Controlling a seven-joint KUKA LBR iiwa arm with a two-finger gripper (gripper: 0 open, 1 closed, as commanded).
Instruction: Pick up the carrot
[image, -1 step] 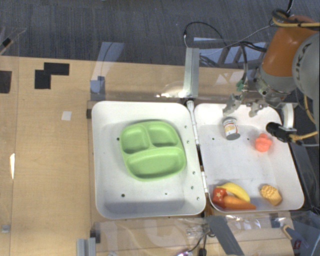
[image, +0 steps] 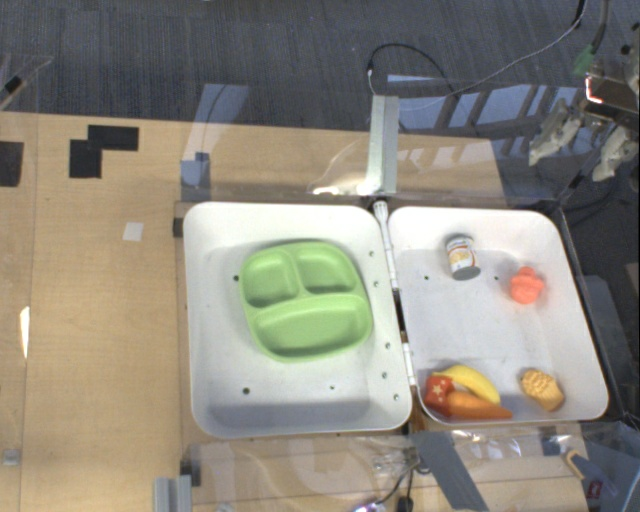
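The long orange carrot (image: 478, 406) lies flat in my right white bin (image: 560, 260), its long axis running left-right, tip pointing right. It touches a yellow banana (image: 472, 381). I cannot tell my gripper's (image: 585, 140) grasp.

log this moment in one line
carrot lying in right bin, near corner | beside banana | pincer above far right, off bin | not grasped

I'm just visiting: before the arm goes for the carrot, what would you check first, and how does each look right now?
1. Carrot visible in the right bin: ok.
2. Carrot free of neighbours: not ok; the banana and a red item press against it.
3. Room beside the near wall: not ok, carrot lies along it.
4. Gripper above carrot: not ok; it is beyond the bin's far right corner.
5. Jaws open: cannot tell.
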